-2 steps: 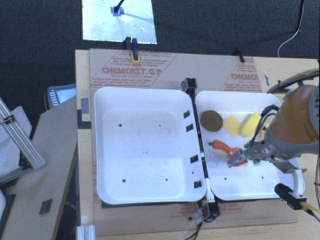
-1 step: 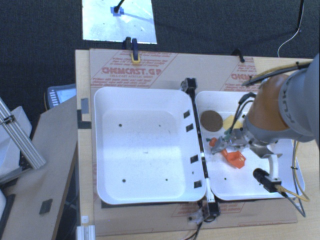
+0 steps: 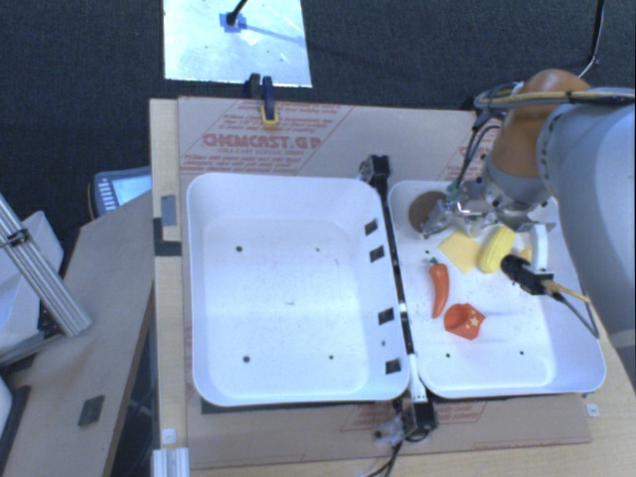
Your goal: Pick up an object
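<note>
Item: printed lettering, red, on the brown board (image 3: pixel 298 132) lying under the two bins. One line is read as "CHEMCAST GP", placed along the board's far edge, just behind the left bin (image 3: pixel 283 286). Smaller red print is seen above that line and at the board's near edge, too faint to be read.

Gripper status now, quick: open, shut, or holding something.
Gripper: cannot be told; it is low in the right bin, at the brown round object and beside the yellow slab.
</note>
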Controlling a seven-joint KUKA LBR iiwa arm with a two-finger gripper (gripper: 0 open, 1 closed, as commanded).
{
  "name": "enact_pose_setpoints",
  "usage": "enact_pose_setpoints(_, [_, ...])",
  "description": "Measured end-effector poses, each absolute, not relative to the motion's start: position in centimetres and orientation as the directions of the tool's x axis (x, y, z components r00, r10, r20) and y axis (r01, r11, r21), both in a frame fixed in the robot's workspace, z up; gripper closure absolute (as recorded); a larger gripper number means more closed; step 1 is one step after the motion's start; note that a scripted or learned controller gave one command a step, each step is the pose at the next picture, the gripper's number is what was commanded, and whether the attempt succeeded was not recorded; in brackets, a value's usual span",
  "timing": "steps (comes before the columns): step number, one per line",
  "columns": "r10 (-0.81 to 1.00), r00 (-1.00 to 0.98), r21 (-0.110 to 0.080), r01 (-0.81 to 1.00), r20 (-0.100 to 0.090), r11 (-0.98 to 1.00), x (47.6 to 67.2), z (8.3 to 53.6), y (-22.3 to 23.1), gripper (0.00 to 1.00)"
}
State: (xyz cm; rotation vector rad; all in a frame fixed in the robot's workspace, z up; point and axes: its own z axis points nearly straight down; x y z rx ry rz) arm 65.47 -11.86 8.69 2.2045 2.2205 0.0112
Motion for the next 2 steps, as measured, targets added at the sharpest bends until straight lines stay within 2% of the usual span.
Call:
enact_pose_setpoints(1, [1.000,-0.002,-0.002,1.000,0.002,0.002,59.4,8.5,-8.4,0.00])
enact_pose_setpoints(2, [1.000,-0.004,0.004,1.000,-0.001,0.004,59.6,9.6,-8.6,1.00])
